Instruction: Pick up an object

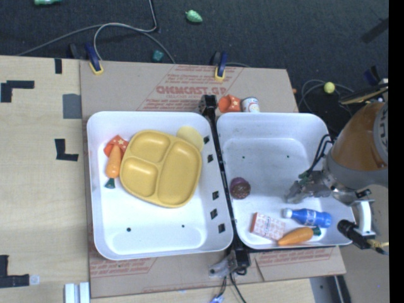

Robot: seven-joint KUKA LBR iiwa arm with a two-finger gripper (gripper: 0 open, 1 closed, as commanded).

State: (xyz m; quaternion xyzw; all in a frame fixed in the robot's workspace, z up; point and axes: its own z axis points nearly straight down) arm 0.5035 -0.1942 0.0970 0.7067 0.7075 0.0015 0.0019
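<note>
Down in the right bin (271, 128), the gripper (305, 188) hangs low over the white floor, toward the bin's right side, with the grey arm (360, 147) and its orange band reaching in from the right. Its dark fingers look slightly spread, and nothing sits between them. Just near of the fingertips lies a blue bottle (309, 217) with a white cap, on its side, close to the gripper but apart from it. Touching or almost touching the bottle's near side is an orange carrot (295, 236). Left of the carrot rests a small pink-and-white packet (267, 226). A dark maroon ball (240, 187) sits farther left, near the bin's left wall. The left bin (151, 238) holds a yellow divided tray (160, 168), and another carrot (113, 163) lies beside the tray's left edge.
</note>
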